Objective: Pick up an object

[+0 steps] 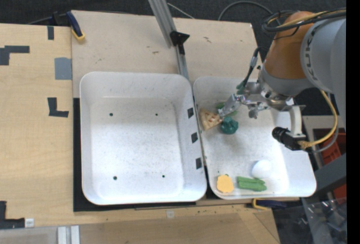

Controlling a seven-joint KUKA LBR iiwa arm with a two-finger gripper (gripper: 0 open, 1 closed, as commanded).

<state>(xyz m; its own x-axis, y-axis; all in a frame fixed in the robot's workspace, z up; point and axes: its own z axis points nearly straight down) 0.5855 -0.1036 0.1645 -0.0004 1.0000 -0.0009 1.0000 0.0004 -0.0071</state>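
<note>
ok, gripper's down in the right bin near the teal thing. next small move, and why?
Probably nudge the gripper slightly down-view to centre over the teal object before descending. It hangs just above that object's upper edge, with the tan object close on its left, so dropping here risks clipping both. The white ball, orange piece and green piece lie farther off, near the right bin's front wall.

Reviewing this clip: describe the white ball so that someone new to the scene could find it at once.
Start at the right-hand bin, the one the arm reaches into, and go to its near edge. The white ball sits there, just above the green object and right of the yellow object. It alone is round and nearly bin-coloured.
</note>
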